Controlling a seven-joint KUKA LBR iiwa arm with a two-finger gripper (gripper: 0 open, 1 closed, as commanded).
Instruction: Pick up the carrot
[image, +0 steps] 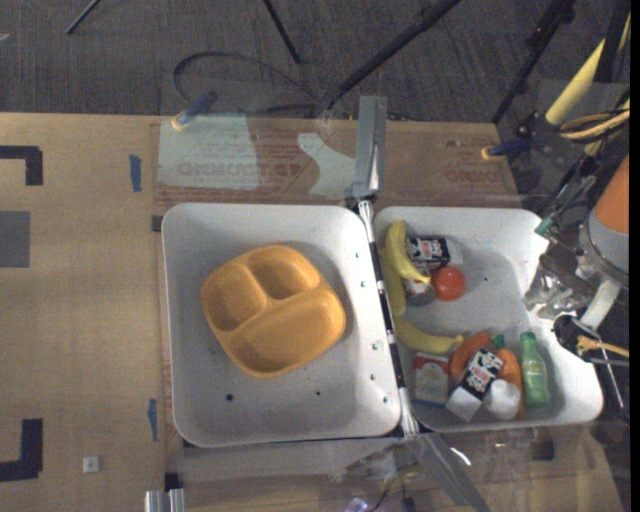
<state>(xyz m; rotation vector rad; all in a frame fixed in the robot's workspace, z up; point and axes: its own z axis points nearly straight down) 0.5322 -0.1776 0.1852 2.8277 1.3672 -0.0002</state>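
The carrot (468, 351) lay in the right bin (500, 225) under a small carton (478, 381), not picked up yet, and the gripper (560, 290) waited near the bin's right edge.

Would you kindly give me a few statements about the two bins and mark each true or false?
1. The yellow plate lies in the left bin. True.
2. The plate has three sections. True.
3. The green bottle sits in the left bin. False: it lies in the right bin, near its right edge.
4. The red ball rests on the plate. False: it is in the right bin, beside a banana.
5. The carrot is in the right bin, among the other items. True.
6. The arm enters from the left. False: it comes in at the right, over the right bin's edge.
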